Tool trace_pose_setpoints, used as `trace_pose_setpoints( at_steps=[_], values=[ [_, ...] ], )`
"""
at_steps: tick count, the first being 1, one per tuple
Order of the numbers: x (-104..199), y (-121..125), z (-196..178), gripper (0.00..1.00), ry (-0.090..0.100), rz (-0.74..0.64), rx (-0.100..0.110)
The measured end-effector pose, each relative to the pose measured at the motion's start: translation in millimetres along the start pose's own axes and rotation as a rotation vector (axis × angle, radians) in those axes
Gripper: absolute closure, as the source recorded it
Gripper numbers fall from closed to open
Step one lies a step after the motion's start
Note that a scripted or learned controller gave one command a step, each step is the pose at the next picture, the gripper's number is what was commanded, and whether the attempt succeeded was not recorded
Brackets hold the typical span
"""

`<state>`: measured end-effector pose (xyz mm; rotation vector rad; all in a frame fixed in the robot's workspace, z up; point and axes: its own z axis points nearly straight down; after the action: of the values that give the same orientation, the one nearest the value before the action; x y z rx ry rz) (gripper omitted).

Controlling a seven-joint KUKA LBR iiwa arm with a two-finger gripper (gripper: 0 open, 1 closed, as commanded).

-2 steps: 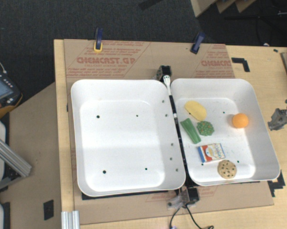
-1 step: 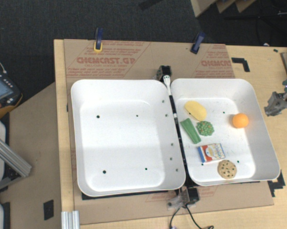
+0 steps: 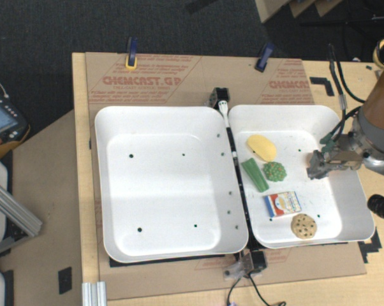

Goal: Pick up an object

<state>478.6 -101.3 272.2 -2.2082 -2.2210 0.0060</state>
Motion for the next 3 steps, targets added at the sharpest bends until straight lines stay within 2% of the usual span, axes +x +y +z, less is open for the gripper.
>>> trace_pose_setpoints(
  at_steps=[1,2,3],
  values=[
    [78,2,-106,1.0,-0.002,-0.005,-0.023],
    [127,1,-71,1.0,-0.002,0.0,-0.005],
    [180,38,-73,1.0,-0.003,0.0,-0.014]
  ],
)
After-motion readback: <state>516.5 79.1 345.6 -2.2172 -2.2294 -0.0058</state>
